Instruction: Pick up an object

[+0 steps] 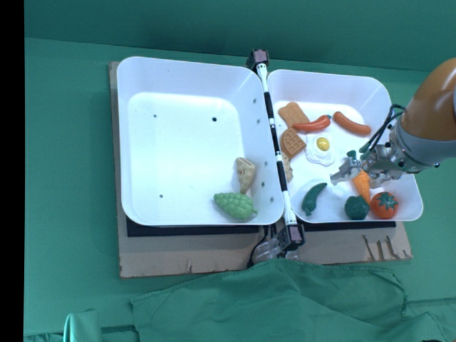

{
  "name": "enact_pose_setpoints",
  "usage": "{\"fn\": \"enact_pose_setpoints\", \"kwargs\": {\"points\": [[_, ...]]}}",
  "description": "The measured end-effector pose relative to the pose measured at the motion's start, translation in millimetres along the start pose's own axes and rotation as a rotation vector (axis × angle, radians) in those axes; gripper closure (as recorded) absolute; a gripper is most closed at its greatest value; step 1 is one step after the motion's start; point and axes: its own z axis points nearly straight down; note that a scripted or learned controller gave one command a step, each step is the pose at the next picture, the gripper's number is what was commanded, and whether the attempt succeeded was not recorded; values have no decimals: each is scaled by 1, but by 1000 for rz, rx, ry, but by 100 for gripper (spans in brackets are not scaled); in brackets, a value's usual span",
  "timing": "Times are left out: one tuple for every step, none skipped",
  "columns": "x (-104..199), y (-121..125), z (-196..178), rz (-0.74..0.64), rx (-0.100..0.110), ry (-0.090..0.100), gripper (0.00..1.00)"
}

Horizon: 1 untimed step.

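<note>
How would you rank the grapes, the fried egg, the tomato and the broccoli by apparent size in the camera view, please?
Largest to smallest, as they look:
1. Grapes
2. Fried egg
3. Tomato and broccoli: they look about alike, so I won't rank them.

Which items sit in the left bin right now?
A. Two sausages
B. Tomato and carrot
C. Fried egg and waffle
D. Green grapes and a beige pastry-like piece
D: the green grapes and the beige pastry-like piece lie near the front right corner of the left bin; the other foods are in the right bin.
</note>
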Motion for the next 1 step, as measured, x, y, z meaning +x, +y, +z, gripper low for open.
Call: {"fn": "enact_pose_setpoints", "kwargs": {"points": [[-2, 2, 20, -1, -10, -3, 0]]}}
